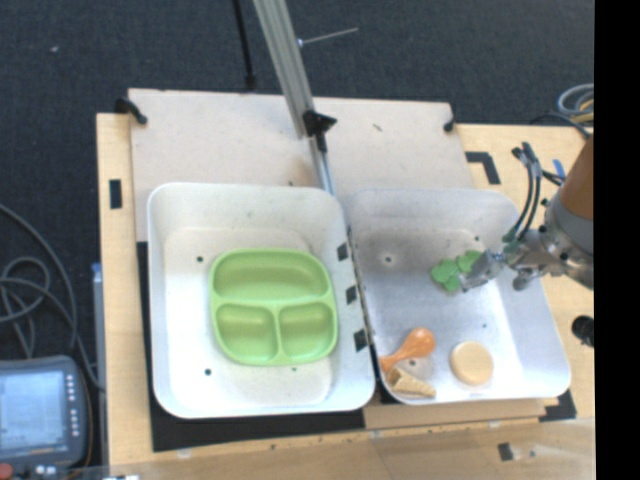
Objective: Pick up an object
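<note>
Two white bins sit side by side on the bench (115,268).

Left bin (170,218) holds a big green tray (272,306) with three parts. Right bin (530,338), beside the tray's bin, has the arm (575,198) reaching in, and the gripper (487,266) is pinched on a green toy (455,272). Nearer the front of that bin lie a round tan piece (472,362), an orange spoon (412,347) and a small cone (412,380).

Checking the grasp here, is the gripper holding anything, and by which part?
Cannot be told: the gripper sits at the green object's right edge, but its grip is too small to see.
</note>
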You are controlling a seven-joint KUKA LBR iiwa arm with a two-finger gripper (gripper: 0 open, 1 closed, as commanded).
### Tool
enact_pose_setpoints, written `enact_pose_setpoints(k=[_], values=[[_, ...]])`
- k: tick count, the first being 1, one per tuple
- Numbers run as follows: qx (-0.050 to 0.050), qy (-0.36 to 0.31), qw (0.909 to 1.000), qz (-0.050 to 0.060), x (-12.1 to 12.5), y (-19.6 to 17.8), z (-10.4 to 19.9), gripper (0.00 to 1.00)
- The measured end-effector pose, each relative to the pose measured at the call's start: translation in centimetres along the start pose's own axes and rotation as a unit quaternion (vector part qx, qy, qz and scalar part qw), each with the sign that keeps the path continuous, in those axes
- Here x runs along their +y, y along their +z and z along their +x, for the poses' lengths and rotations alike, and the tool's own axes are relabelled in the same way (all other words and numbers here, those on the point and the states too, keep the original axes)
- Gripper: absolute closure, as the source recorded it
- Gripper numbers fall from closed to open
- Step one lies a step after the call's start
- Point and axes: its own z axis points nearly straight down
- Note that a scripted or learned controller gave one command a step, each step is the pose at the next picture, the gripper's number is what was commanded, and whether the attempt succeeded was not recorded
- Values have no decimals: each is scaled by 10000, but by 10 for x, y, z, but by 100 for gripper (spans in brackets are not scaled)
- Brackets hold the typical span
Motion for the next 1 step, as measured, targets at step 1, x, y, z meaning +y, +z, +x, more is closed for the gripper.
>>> enact_pose_setpoints(k=[1], values=[[1, 8, 10000, -2, 0, 0, 0, 0]])
